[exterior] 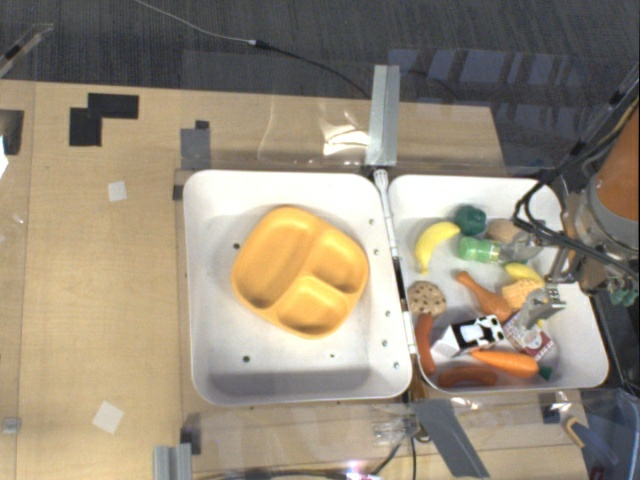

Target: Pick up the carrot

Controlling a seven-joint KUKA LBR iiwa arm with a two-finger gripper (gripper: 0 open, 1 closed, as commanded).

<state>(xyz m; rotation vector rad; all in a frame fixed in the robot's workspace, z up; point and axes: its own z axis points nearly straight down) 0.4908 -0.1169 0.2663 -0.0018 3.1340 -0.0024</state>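
The carrot [503, 361] is orange with a green stub at its right end. It lies flat along the front wall of the right bin [590, 368]. My gripper [533, 310] reaches in from the right and hangs a little behind the carrot, over a red and white packet [537, 342]. Nothing shows held in it. The carrot's left end lies just in front of a black and white cow-patterned box [478, 332].
The right bin also holds a banana [434, 242], green pieces [470, 220], a cookie [426, 297], a drumstick [482, 294], a yellow piece [523, 273] and a red sausage [428, 346] curving under the carrot. A yellow divided plate [299, 269] sits in the left bin [210, 368].
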